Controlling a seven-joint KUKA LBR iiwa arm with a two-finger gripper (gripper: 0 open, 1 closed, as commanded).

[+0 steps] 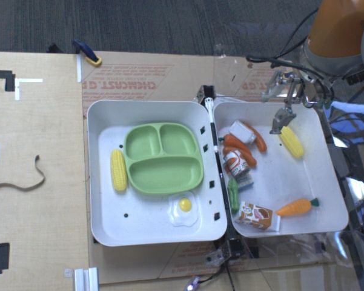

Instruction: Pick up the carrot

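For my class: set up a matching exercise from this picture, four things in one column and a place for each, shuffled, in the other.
Things:
1. carrot
2. fried egg
3. gripper
4. green plate

Places:
A. left bin, middle
B. right bin, near edge
C. right bin, far end, beside a corn cob
D. left bin, near edge

Pairs: 1-B, 2-D, 3-C, 4-A

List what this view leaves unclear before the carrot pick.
- Gripper: small and blurred above the right bin, beside a corn cob; its finger state is unreadable.
- Carrot: fully visible near the bin's front right, but whether it is soft or rigid cannot be judged.
- Can: label too small to read.
- Arm: cut off by the camera view's top right corner.
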